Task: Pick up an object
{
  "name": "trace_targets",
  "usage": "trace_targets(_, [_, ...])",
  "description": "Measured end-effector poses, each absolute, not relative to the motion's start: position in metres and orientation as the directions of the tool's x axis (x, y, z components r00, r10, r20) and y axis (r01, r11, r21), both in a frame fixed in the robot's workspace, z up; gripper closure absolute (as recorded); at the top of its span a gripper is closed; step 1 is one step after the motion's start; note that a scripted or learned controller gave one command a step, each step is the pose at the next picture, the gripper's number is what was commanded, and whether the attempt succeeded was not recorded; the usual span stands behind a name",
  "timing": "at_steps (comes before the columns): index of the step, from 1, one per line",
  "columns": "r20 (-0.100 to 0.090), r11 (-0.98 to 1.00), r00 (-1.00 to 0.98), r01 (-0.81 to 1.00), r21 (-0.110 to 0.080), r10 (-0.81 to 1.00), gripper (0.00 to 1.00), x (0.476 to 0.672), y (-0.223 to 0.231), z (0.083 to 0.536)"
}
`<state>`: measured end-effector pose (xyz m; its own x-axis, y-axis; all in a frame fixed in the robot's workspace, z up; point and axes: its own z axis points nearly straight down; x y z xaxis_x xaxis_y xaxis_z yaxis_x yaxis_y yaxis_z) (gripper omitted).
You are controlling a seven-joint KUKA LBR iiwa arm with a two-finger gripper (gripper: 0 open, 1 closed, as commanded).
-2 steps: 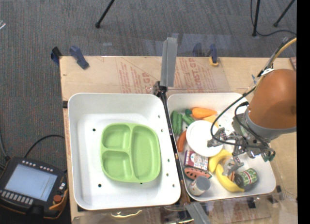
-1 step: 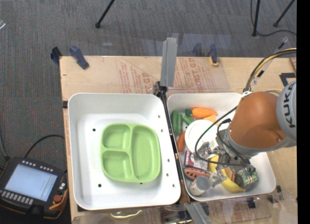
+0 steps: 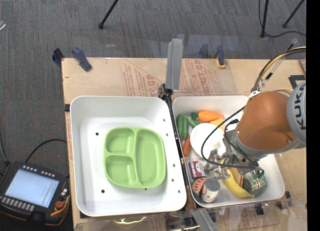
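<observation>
The right bin (image 3: 210,98) holds several objects: an orange carrot (image 3: 210,115), green vegetables (image 3: 183,125), a white round dish (image 3: 202,136), a yellow banana (image 3: 236,186), a green can (image 3: 256,181), a small white cup (image 3: 212,191) and a dark printed packet (image 3: 196,168). My gripper (image 3: 219,167) hangs low over the middle of this bin, just above the banana's upper end and beside the packet and the dish. The orange wrist band (image 3: 267,122) covers the bin's right part. I see nothing held.
The left bin (image 3: 80,125) holds a green divided plate (image 3: 135,156). A grey post (image 3: 174,67) stands behind the gap between the bins. Blue clamps (image 3: 80,57) sit on the bench's back edge. A teach pendant (image 3: 32,190) lies on the floor at lower left.
</observation>
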<state>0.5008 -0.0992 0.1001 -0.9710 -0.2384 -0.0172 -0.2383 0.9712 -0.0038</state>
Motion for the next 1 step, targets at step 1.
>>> trace_targets(1, [-0.016,0.971,-0.971,-0.240,-0.003,-0.240,0.00,0.5004,-0.0986,0.0994])
